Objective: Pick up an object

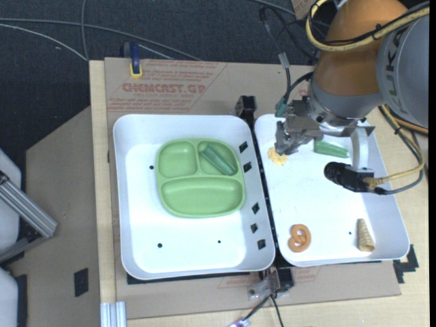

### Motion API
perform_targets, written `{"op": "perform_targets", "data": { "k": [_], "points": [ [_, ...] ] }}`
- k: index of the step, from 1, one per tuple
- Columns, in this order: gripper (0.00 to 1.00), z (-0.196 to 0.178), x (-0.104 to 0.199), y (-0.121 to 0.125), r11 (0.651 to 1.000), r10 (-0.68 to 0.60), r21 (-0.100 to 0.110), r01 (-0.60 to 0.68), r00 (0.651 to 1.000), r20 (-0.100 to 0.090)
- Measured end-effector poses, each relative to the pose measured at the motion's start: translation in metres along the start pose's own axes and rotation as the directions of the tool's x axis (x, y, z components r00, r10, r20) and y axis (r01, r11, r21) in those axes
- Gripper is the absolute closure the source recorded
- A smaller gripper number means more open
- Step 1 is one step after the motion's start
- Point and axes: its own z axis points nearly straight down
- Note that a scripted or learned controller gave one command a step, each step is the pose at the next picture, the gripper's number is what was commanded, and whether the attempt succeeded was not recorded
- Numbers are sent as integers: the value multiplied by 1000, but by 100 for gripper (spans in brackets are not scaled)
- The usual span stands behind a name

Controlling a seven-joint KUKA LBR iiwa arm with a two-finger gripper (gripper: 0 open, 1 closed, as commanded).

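Tool (pixel 286 148) placement is best explained by the small yellow piece (pixel 276 157): the tool is lowered into the upper left corner of the right bin (pixel 327 210), and the piece is seen just at its lower left edge, close to the wall shared with the left bin (pixel 191 240). Whether the tool is released or clenched cannot be told from this angle, and nothing is visibly gripped. Contact between tool and piece cannot be confirmed either.

The yellow piece is judged to be the thing aimed at, since it lies nearest. A green block (pixel 332 148) is found just to the right of the tool, partly under the arm (pixel 354 46), and could equally be meant. A pretzel (pixel 299 238) and a cone (pixel 366 235) are left well apart along the lower edge of the same bin, so a free approach is allowed there.

In the left bin a green plate (pixel 197 196) is set in the middle, with a green pod (pixel 218 157) kept in its upper right compartment. Both bins are carried side by side on the tabletop (pixel 99 216).

The grasp is judged not yet secured. Nearness to the dividing wall is thought to be the main risk, as the piece may be pushed against it rather than caught.
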Motion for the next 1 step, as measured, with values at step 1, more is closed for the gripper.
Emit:
{"op": "perform_targets", "data": {
  "k": [1],
  "points": [
    [100, 2, 48, -6, 1000, 0, 1, 0, 1000, 0]
  ]
}}
